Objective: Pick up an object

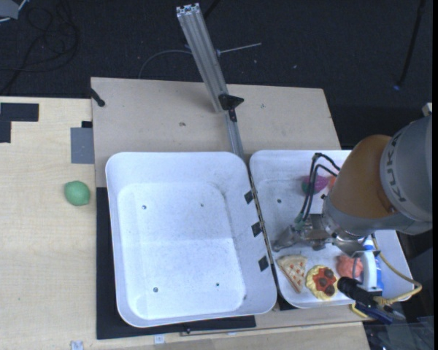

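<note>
My gripper (290,238) hangs low in the right bin (277,173), under the grey arm with its orange band (361,181). Just in front of it lie a toy pizza slice (293,271) and a round red and yellow toy (321,281). A salmon-red object (347,266) and a blue and white bottle (370,265) lie to their right, partly under the arm. A pink object (317,183) peeks out behind the wrist. I see nothing held.
The left bin (175,232) adjoins the right one, with black clips along the shared wall. A green ball (77,193) rests on the bench to the far left. An aluminium bar (208,57) slants in behind the bins.
</note>
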Robot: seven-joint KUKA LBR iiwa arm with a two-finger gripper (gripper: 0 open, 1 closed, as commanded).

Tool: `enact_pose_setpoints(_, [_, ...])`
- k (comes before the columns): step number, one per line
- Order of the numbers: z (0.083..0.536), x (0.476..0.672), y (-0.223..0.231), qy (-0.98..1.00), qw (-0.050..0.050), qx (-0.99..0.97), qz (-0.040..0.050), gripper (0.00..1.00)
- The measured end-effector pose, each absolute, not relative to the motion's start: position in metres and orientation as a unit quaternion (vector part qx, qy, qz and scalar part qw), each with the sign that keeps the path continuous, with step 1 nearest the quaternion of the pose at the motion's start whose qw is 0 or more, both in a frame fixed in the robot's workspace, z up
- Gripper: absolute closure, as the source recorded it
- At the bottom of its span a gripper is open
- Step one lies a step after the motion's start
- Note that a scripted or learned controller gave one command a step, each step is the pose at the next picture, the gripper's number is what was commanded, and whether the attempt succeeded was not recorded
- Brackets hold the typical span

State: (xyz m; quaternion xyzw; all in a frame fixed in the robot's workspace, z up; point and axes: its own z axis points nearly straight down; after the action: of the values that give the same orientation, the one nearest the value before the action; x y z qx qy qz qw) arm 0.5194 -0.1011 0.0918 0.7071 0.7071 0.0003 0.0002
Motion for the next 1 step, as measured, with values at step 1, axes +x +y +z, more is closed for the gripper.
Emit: enact_pose_setpoints(1, [0.1029, 0.5197, -0.1021, 0.706, 0.001, 0.708, 0.0008, 1.0])
